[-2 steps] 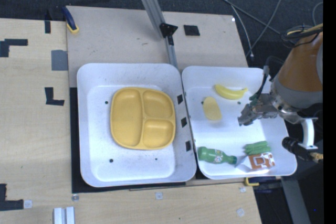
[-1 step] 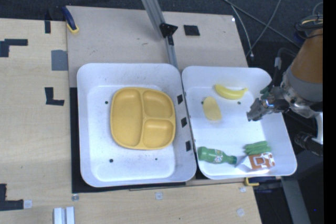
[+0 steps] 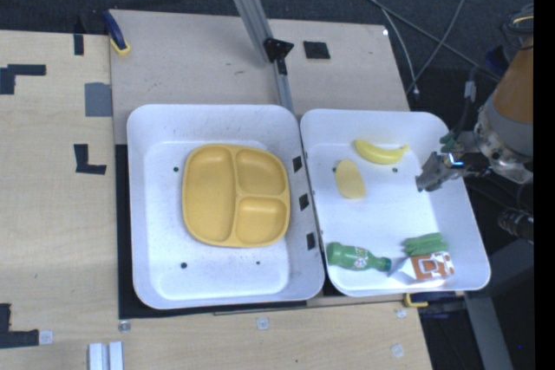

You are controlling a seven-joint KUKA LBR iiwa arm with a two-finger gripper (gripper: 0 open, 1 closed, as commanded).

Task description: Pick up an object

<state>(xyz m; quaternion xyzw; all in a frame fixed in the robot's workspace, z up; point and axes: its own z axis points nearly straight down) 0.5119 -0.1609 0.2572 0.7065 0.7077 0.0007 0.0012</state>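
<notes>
gripper [image 3: 431, 178] hovering at right bin [image 3: 460, 212] rim, grip state hard to tell | banana [image 3: 380, 152] lying just beside it, likely nearest target | bottle [image 3: 355, 257], carton [image 3: 427, 266] resting along near wall | yellow tray [image 3: 236, 194] sitting in left bin

At the right edge of the frame, the grey arm with its orange band reaches leftward, its gripper [image 3: 431, 178] angled down and left.
</notes>
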